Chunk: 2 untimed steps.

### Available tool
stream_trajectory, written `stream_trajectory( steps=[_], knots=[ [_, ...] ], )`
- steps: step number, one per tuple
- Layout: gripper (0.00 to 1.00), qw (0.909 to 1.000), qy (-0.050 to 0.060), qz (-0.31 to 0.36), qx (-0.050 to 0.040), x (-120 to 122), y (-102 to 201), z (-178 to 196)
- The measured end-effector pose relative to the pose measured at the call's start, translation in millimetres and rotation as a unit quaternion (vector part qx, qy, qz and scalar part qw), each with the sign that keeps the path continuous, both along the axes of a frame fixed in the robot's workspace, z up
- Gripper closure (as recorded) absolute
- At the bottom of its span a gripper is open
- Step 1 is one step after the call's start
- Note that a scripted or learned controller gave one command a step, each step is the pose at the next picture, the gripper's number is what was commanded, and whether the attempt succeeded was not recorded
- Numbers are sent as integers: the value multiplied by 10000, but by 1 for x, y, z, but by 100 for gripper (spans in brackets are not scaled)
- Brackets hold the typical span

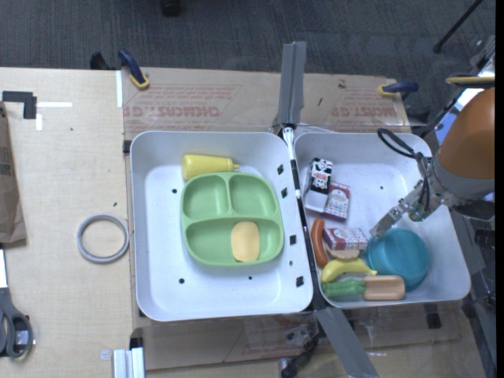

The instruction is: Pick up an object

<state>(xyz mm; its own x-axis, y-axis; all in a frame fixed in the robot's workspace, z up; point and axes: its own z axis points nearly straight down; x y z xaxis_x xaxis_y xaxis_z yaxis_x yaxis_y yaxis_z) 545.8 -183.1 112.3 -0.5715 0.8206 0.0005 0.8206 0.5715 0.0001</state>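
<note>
Hand (383, 225) sits low in the right bin (394, 150), just above the upper left edge of the blue bowl (398, 258), with the arm (471, 152) slanting in from the right. From this slant I can't tell whether it is apart or together, and I see nothing gripped in it, so I treat it as carrying nothing.

My candidates all lie in this bin. The bowl is nearest, right under the tip. Left of it lies a crowded cluster: a small carton (344, 241), a red sausage (317, 241) along the bin wall, a banana (347, 269), and a green vegetable (344, 289) touching a tan bread roll (383, 288) at the front. Further back, two small boxes, one cow-patterned (320, 175) and one red and white (338, 202), lie near each other.

If I go for the bowl, I judge the rim is the only workable hold: one side inside, one outside, coming down square so the bowl doesn't tip or skate toward the wall. I'd want the hand set wide before descending and centred over the rim, not the hollow.

The carton looks the easier grab, but it touches its neighbours, so a descent there risks pinching two things or nudging the banana. I'd slow the last stretch and confirm a lift before moving off.

The left bin (150, 235) holds a green tray (232, 217) carrying a yellow piece (245, 241), with a yellow bottle (208, 164) behind it, all well apart from the hand.
</note>
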Motion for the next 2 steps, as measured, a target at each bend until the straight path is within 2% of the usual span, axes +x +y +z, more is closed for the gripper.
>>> stream_trajectory(
  steps=[1,2],
  knots=[
    [0,9988,-4,-487,-6,-13,28,46],
    [0,9880,-1,-1543,-12,75,47,52]
  ],
)
